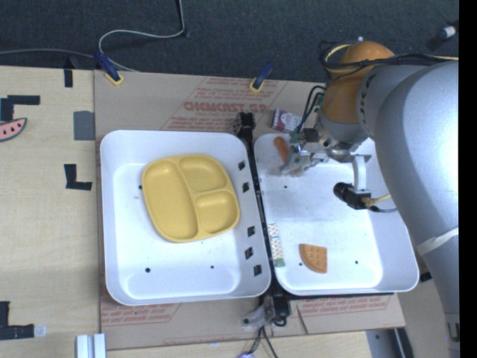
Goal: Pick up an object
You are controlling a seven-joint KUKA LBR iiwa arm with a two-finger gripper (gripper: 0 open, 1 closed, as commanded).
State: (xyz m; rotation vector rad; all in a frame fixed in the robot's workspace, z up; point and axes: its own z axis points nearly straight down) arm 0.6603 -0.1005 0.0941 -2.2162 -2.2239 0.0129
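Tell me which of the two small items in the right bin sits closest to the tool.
The small orange-red piece in the bin's upper-left corner, right beside the tool. The waffle-patterned orange wedge lies far off, near the bin's front edge.

Hand (297, 159) beside orange sausage (281, 147)

Bright, even overhead light; soft shadows, mild glare on white bins (119, 222), slight blur.
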